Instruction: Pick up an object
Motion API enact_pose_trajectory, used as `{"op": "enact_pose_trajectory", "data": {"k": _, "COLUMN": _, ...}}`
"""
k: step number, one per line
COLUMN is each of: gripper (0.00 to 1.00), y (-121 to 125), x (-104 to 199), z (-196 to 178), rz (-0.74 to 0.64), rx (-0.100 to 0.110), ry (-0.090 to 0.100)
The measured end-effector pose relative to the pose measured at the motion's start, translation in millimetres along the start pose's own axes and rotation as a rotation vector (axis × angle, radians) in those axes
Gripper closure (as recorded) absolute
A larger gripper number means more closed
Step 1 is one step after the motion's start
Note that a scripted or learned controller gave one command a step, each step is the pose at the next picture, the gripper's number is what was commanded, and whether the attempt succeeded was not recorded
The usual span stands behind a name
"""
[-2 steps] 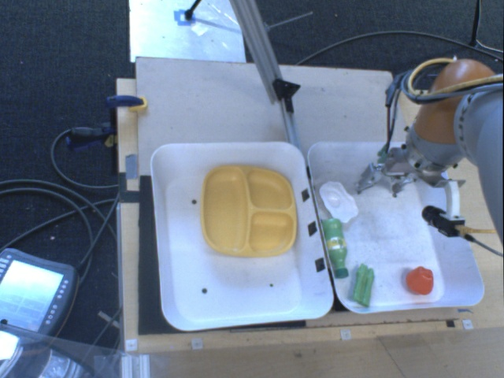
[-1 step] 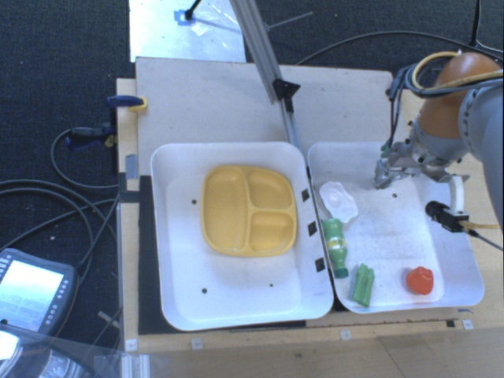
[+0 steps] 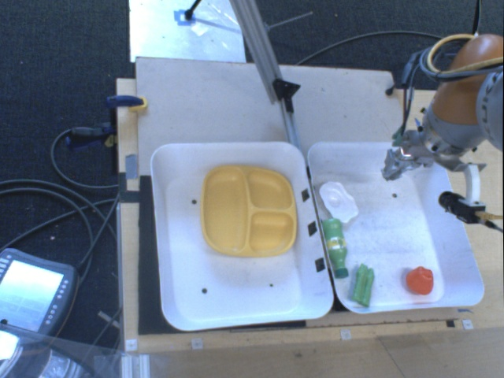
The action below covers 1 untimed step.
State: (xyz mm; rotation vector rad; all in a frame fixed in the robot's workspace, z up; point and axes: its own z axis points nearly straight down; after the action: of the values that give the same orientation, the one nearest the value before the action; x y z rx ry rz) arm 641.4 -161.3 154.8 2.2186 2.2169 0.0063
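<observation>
A: Where is the arm?

B: It comes in from the right, and the gripper [image 3: 396,166] hangs over the far part of the right bin [image 3: 457,246], close to its far wall.

A: Are the jaws wide or narrow?

B: I cannot tell; the tip is small and blurred. Nothing shows between them.

A: What lies in that bin?

B: A white cup [image 3: 339,201] lies at the left side, near the wall between the two bins. Just nearer than it is a green bottle [image 3: 336,247], lying along that same wall. To the right of the bottle's near end is a smaller green block [image 3: 362,284], tilted. Further right, near the near wall, is an orange toy [image 3: 420,280].

A: Is any of them close to the gripper?

B: The white cup is nearest, off to its left and nearer; the others are well apart from it.

A: And the left bin [image 3: 177,290]?

B: A yellow divided plate [image 3: 249,210] lies flat in its middle, with three compartments.
</observation>
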Motion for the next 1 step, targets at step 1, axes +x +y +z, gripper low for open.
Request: {"op": "enact_pose_trajectory", "data": {"k": 1, "gripper": 1.00, "y": -3.2, "x": -3.0, "z": -46.3, "rz": 0.001, "rx": -0.001, "ry": -0.001}}
